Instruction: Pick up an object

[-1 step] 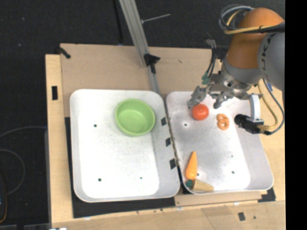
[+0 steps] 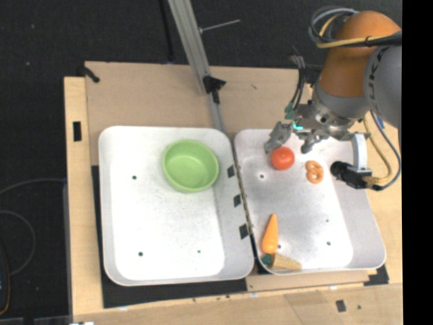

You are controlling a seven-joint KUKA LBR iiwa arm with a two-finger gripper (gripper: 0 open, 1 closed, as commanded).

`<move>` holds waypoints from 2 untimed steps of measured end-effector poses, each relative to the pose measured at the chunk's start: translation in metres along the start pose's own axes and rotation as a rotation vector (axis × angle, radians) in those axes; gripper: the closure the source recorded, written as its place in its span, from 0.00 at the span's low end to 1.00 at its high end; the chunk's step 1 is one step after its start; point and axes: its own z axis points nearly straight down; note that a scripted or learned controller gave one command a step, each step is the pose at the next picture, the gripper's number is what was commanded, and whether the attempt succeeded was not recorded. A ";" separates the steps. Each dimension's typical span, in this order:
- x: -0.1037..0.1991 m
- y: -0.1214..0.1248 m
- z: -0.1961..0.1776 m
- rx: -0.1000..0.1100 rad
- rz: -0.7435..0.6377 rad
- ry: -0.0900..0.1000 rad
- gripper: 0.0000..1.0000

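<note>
While the left bin (image 2: 122,202) holds a green bowl (image 2: 191,166), fingers (image 2: 279,137) spread — above tomato (image 2: 283,158).

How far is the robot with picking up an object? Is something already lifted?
Nothing looks lifted yet. The hand is over the far end of the right bin, just above the red ball, which lies on the bin floor. The pretzel, carrot and cone also lie there; the green bowl sits in the left bin. Grasping and raising remain.
</note>
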 end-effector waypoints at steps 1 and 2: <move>-0.010 -0.001 0.046 0.004 0.004 -0.004 0.00; -0.013 -0.009 0.091 0.004 0.004 -0.004 0.00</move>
